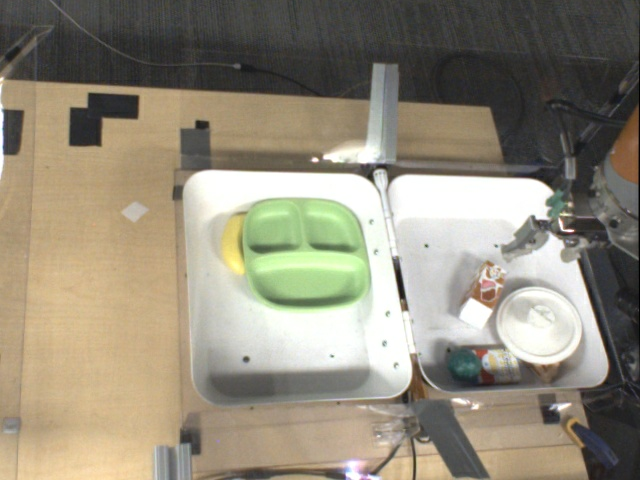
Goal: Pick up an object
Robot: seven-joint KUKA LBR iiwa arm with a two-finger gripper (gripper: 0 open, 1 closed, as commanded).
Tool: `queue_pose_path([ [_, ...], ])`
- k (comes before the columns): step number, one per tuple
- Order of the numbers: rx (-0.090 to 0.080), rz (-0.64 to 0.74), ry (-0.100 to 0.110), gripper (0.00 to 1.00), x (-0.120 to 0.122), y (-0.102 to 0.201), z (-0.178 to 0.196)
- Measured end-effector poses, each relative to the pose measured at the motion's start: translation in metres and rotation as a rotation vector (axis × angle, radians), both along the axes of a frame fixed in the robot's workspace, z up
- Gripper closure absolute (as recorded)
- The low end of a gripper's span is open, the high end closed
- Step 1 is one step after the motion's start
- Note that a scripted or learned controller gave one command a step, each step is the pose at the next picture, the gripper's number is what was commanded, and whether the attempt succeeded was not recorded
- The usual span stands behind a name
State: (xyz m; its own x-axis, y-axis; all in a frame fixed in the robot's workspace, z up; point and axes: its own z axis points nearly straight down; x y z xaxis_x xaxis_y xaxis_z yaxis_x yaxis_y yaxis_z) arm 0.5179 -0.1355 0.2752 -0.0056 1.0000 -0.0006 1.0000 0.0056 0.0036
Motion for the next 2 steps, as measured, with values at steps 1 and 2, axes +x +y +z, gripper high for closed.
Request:
queue_pose_path([
  [1, 0.001, -0.282, 0.003, 0.00, 0.012, 0.010, -0.133],
  [2, 0.006, -0.159, -0.022, 0.00, 0.008, -0.018, -0.179],
])
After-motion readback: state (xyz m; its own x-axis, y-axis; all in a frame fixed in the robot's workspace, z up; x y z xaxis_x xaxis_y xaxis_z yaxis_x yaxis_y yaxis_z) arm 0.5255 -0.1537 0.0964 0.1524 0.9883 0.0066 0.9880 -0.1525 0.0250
